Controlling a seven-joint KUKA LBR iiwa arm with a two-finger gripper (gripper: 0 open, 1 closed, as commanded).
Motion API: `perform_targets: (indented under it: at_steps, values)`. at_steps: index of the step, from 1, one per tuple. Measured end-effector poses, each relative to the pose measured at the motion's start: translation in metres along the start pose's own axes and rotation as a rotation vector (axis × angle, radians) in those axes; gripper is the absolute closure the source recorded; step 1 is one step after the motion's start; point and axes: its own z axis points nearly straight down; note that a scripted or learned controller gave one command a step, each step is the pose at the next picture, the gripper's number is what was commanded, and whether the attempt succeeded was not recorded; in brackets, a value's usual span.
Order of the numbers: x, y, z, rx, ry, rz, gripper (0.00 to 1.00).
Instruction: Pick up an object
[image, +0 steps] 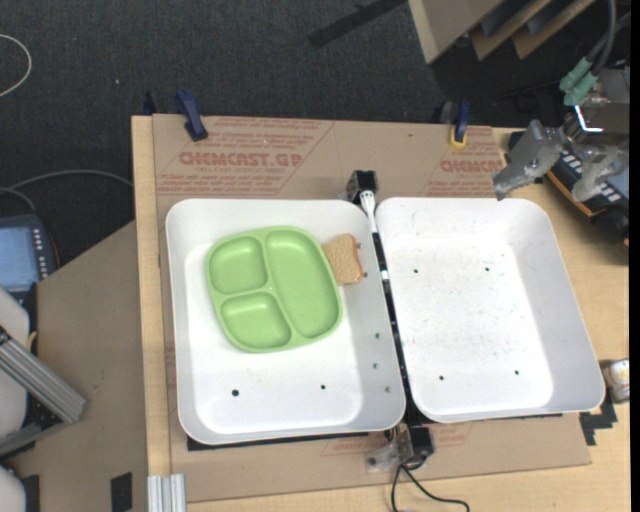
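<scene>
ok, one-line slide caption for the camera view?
Gripper at right bin's far corner; green tray and cracker in left bin.

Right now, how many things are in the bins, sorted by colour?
Green: 1, the divided plate in the left bin
Tan: 1, the cracker-like piece touching the plate's right edge
Total: 2

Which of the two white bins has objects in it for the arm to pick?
The left bin. It holds a green divided plate with a tan bread-like piece at the plate's right edge. The right bin shows just its speckled white floor.
</scene>
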Motion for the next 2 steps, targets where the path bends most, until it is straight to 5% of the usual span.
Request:
perform_targets:
  at_steps: [1,2]
  values:
    - [0.166,0.001,0.002,-0.003,0.002,-0.012,0.00]
    - [0.180,0.002,0.001,-0.004,0.000,0.003,0.00]
